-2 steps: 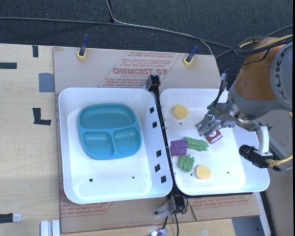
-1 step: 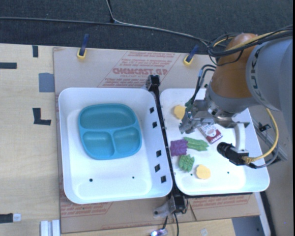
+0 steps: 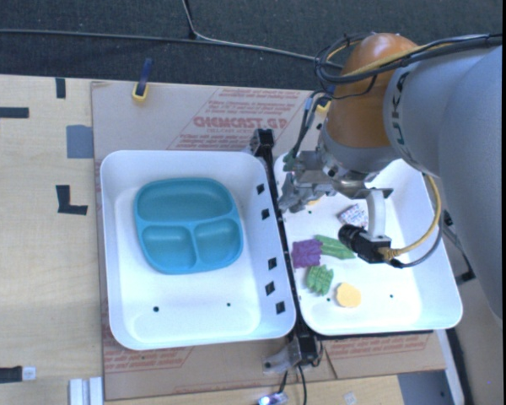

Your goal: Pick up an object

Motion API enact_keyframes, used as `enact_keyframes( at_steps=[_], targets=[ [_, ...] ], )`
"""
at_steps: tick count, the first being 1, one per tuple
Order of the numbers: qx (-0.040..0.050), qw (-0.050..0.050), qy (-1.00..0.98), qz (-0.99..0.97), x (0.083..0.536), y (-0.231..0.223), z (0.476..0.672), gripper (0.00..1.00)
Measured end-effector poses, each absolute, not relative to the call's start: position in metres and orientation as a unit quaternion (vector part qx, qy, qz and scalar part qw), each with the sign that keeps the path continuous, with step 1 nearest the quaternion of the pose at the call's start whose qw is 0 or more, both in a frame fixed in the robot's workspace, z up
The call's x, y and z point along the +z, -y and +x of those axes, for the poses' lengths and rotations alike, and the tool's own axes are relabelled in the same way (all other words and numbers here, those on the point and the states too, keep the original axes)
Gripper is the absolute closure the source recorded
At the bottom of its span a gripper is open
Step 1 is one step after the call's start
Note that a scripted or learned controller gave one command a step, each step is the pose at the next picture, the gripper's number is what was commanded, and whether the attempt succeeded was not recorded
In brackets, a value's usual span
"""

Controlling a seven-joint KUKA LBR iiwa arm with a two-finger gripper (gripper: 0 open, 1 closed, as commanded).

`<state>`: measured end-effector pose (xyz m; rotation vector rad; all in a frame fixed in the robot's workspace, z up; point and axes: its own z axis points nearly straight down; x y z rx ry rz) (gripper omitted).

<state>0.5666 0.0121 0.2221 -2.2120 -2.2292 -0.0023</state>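
Above right bin (image 3: pixel 430 310), arm (image 3: pixel 379 116), toys (image 3: pixel 320 264) near divider.

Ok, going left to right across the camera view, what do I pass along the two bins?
Left bin → teal divided plate → purple toy → yellow round piece → right bin's far rim.

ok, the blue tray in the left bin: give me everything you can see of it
The blue tray is a teal plate, plastic by its look, with rounded corners and three compartments: one wide one across the far side, two smaller ones nearer the camera. It lies flat and upright on the floor of the left bin, in the far half. All compartments look bare. Nothing else touches it.
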Motion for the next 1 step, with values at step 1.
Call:
enact_keyframes(
  at_steps=[1],
  targets=[
    [-0.0007, 0.001, 0.710, -0.704, 0.2319, -0.0666, 0.5867, 1.00]
  ],
)
